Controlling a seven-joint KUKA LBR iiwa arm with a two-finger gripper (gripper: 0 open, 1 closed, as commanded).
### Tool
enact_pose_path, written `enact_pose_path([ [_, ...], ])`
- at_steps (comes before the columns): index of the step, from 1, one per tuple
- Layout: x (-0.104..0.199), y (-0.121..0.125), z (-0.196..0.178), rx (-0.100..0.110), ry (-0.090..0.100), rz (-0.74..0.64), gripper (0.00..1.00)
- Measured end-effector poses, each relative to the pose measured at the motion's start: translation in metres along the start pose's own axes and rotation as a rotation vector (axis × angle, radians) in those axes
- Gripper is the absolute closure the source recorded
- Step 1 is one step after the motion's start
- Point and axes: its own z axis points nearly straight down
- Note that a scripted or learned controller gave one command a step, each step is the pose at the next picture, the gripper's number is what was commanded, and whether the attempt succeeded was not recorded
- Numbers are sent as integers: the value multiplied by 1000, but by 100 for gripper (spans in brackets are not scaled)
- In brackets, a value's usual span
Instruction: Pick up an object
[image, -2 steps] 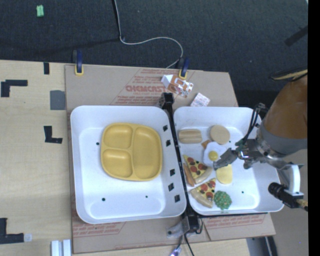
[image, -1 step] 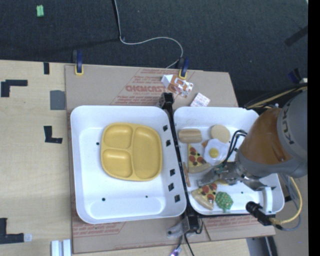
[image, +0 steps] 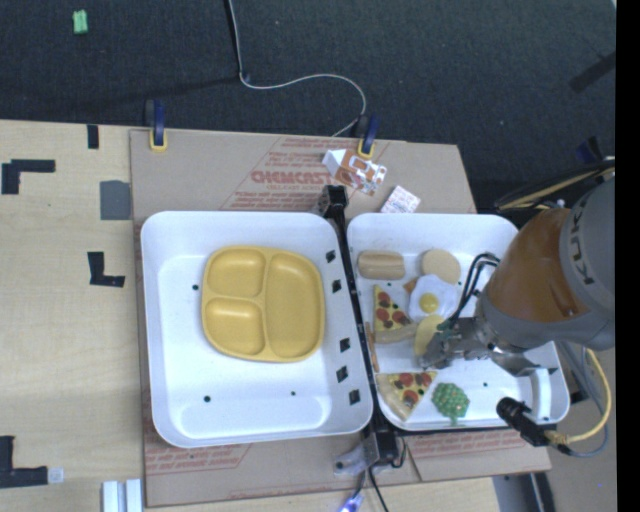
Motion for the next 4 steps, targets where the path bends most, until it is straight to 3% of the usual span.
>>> enact_pose_path([
  [1,0,0,0,0,1,0,0],
  [2,20,63,11,1,1,-3,0],
  [3,43,108,-16,-3,1,-4,0],
  [4,20,148,10,-3,2,-3,0],
])
